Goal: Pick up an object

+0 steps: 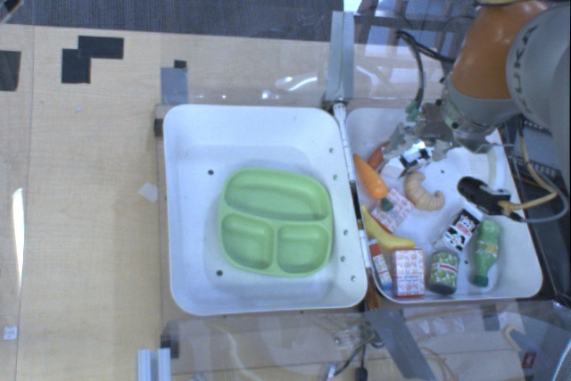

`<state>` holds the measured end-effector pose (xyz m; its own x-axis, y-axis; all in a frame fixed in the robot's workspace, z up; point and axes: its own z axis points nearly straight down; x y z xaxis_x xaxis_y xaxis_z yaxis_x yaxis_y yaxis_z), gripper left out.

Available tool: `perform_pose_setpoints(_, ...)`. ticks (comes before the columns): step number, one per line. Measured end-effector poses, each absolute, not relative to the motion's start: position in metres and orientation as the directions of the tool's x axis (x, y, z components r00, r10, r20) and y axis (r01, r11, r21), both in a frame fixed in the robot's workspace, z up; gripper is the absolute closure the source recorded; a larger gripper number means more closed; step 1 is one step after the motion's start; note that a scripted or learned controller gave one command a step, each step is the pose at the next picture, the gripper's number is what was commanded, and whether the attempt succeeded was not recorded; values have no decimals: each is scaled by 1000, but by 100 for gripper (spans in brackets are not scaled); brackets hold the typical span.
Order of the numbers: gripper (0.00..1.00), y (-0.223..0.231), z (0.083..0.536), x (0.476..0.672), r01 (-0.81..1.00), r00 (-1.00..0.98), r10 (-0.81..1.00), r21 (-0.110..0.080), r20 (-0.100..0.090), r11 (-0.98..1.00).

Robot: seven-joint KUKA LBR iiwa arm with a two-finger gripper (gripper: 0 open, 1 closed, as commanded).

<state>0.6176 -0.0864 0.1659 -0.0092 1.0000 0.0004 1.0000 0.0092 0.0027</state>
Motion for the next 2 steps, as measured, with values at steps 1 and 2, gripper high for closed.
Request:
perform_pose_setpoints(1,0,-123,105,618,1000,20,1000,4,0,-20)
perform_pose_setpoints(2,0,-136,90,661,991,121,993,-56,10,-120)
